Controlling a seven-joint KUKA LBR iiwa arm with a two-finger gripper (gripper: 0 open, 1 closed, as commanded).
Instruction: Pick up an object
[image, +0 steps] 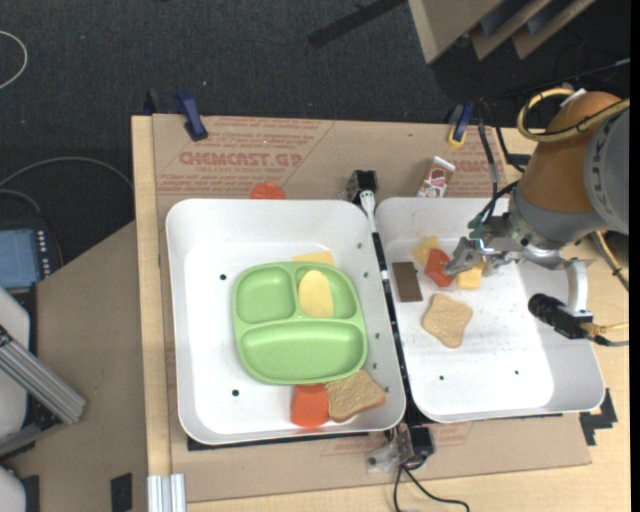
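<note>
The tool (468, 258) is hovering low in the right bin (560, 390), its opening too blurred to tell, with the red block (437, 266) lying just to its left, touching or nearly so, and the toast (446, 320) sitting below it.

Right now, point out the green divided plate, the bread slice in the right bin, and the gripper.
green divided plate (300, 345): camera view, bare large compartment.
bread slice (446, 320): camera view, its middle.
gripper (468, 256): camera view, between its fingertips.
</note>
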